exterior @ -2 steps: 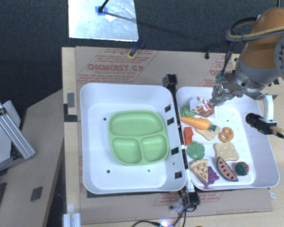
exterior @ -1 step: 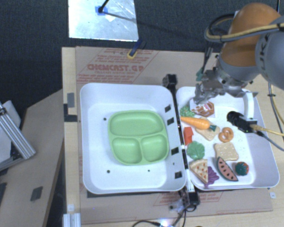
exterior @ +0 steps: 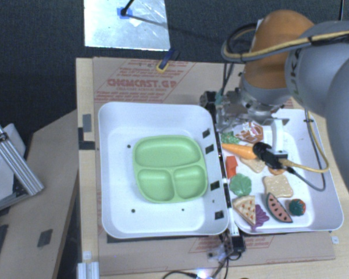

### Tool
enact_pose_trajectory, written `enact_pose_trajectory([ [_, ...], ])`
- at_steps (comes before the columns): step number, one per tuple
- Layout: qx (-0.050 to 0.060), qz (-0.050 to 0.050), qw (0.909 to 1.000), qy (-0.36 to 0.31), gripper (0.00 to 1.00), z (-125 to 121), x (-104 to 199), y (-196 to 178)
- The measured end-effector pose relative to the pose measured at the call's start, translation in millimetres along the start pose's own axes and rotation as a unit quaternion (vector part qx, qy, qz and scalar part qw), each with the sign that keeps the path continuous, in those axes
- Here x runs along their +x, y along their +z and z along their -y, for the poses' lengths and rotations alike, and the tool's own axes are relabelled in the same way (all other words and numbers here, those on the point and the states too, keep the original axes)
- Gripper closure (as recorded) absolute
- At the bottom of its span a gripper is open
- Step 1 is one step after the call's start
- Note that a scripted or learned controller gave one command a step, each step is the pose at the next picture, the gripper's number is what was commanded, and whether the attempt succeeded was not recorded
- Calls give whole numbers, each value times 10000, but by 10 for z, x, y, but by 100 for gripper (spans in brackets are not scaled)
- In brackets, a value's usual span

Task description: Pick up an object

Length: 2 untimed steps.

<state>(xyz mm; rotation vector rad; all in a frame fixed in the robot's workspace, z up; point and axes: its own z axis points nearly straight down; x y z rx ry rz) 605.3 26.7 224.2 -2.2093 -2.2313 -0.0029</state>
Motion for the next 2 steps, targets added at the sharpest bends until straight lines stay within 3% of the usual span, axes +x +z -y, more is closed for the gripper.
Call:
enact_pose_trajectory([
  [2,-7,4,10000,8,100,65,782,-91],
])
